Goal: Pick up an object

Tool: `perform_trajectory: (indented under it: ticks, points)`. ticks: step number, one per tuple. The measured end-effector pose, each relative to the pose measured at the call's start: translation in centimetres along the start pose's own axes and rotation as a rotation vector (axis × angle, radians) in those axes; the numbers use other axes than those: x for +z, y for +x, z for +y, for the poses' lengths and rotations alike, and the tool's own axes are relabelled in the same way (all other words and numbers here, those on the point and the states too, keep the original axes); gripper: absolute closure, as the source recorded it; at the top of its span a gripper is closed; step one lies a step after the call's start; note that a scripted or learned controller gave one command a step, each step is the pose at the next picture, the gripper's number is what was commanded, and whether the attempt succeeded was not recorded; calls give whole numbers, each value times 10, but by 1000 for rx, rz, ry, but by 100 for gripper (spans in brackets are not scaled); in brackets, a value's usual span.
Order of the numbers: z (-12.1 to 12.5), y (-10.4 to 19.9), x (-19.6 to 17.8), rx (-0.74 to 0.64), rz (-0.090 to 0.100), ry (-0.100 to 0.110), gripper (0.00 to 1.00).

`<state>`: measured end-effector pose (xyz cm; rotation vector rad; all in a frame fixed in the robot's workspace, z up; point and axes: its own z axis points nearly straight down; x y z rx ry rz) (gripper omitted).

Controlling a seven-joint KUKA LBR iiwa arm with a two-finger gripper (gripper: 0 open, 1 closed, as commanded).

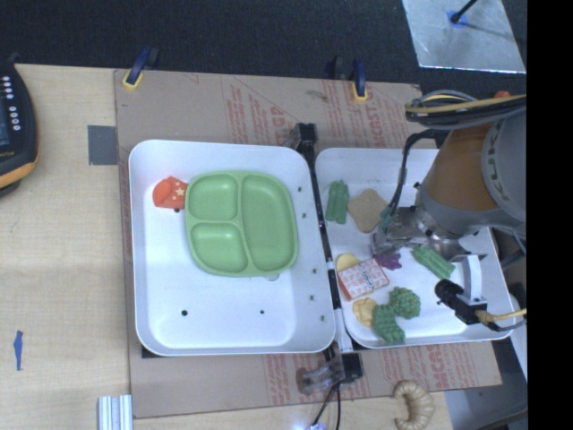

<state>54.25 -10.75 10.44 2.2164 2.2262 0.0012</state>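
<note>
- The tool (390,240) sits low in the right bin (358,159) over a purple toy (389,260); grip unclear.
- Crowded neighbours, the red card (363,279) and green piece (432,262), could get nudged or snagged.

We count two white bins: the left bin (161,321) and the right bin (430,331). In the left we log one green divided plate (242,222) and one red toy (169,193). In the right we tally four green pieces (337,201) (432,262) (405,302) (389,324), one tan piece (366,210), two yellow bits (346,262) (363,309), one pink-and-white packet (362,279) and one purple scrap (389,260) (partly hidden, so we cannot tell what it is).
</note>
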Motion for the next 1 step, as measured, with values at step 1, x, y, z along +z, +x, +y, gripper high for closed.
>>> perform_trajectory:
  ticks: [1]
  points:
    - [0, 0, 1, 0, 0, 1, 0]
